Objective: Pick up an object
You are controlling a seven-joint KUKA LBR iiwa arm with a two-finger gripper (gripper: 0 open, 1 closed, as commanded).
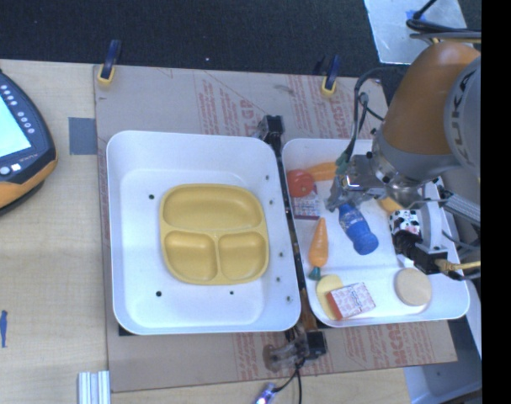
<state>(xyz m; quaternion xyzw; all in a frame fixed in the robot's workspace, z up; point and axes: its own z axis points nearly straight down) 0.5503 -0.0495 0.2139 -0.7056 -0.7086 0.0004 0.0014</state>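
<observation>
Your arm's orange band is showing part of the "KUKA" lettering; the red print on the brown board [238,99] under the bins is too faint to read. The gripper [349,194] is hanging low in the right bin [457,308], just above the blue bottle [357,229]; you cannot tell its grip from here. An orange carrot [320,241] is lying beside the bottle, and a red-and-white packet [350,300] nearer the front. A yellow divided tray [214,232] is sitting in the left bin [129,225]. A teach pendant [9,137] is resting on the wooden bench [45,268].
</observation>
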